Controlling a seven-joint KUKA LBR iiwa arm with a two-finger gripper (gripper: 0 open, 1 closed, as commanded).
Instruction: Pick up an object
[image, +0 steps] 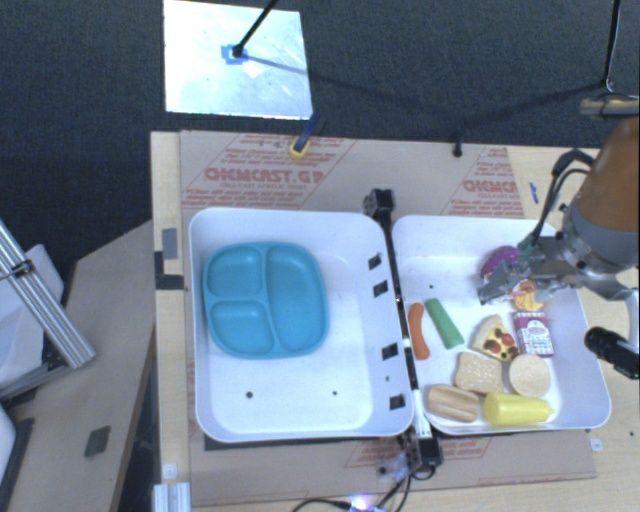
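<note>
Several toys crowd the right bin (598, 398), so the gripper (497, 288), hanging low beside a purple toy (497, 262), could nudge a neighbour or close on nothing; whether it is clenched or released cannot be told. A green block (442, 322), orange carrot (417, 331), pizza slice (494, 338) and red packet (533, 334) lie near, while the blue tray (265, 300) sits apart in the left bin (215, 415)

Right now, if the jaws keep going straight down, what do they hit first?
Most likely the purple toy, which lies right at the gripper tip in the right bin. An orange-yellow piece sits just beside it. Depth is unclear from this slant, so the bin floor next to them is possible.
</note>
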